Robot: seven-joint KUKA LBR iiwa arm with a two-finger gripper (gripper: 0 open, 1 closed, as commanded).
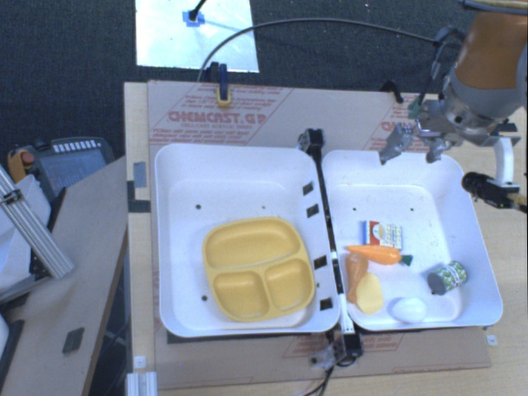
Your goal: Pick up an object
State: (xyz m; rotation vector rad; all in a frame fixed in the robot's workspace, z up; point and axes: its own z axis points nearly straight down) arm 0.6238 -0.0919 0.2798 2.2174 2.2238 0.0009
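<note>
The gripper (412,144) is positioned above the far rim of the right bin (474,221), suspended from the grey wrist beneath the orange band. Its two fingers are seen spread apart, and nothing is held between them. This posture is judged to be a ready stance: the jaws are opened in advance so that an object can be straddled on descent.

All candidate objects are located well below and toward the near side of the gripper, grouped in the near half of the right bin. The small carton (383,233) is the closest candidate to the gripper. Just beyond it, the carrot (376,254) is laid crosswise, touching or nearly touching the orange cup (356,269). The yellow piece (370,294) and the white egg (407,309) are found nearest the front wall. The green can (447,277) is set apart to the side, tilted.

The yellow divided tray (257,267) is placed in the left bin (177,221), well away from the gripper across the divider.

The task is judged not yet begun. A descent onto an isolated item, such as the green can, would reduce the risk of neighbouring objects being disturbed.
</note>
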